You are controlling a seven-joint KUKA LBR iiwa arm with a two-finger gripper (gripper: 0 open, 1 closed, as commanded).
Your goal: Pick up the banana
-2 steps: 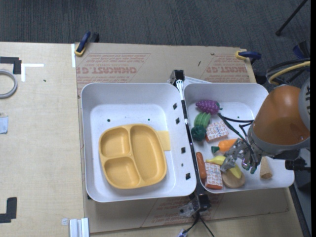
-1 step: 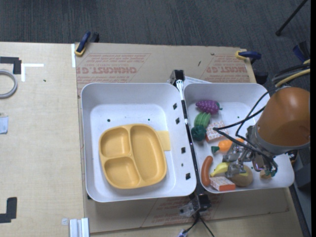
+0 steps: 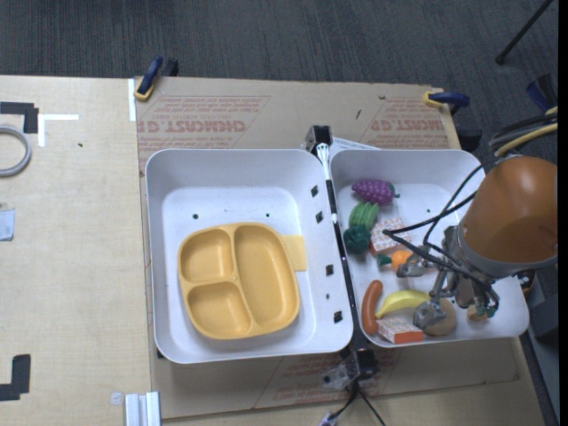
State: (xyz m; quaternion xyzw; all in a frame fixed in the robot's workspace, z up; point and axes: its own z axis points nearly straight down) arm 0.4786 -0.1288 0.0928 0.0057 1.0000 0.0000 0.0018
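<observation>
1. The banana (image 3: pixel 401 303) lies toward 5 o'clock in the right bin (image 3: pixel 424 169), near the front wall. My gripper (image 3: pixel 437 298) hangs just off the banana's 3 o'clock end. The view is too cluttered with cables and linkages for me to tell whether it is spread or closed, and nothing shows as held.

2. The main risk is crowding. A red sausage (image 3: pixel 371 306) sits at the banana's 9 o'clock and a small carton (image 3: pixel 399 331) touches or nearly touches it at 6 o'clock. A brownish lump (image 3: pixel 438 319) lies at 4 o'clock, right under me. If I come straight down from here, I judge I would land on the lump or the carton instead.

3. I am beside the tip, not over the middle. A pinch at the tapered end would likely slip off or swing the fruit loose.

4. A push toward 9 o'clock could shove the banana against the sausage and jam both.

5. The front wall at 6 o'clock leaves little room, so I could clip the rim.
</observation>
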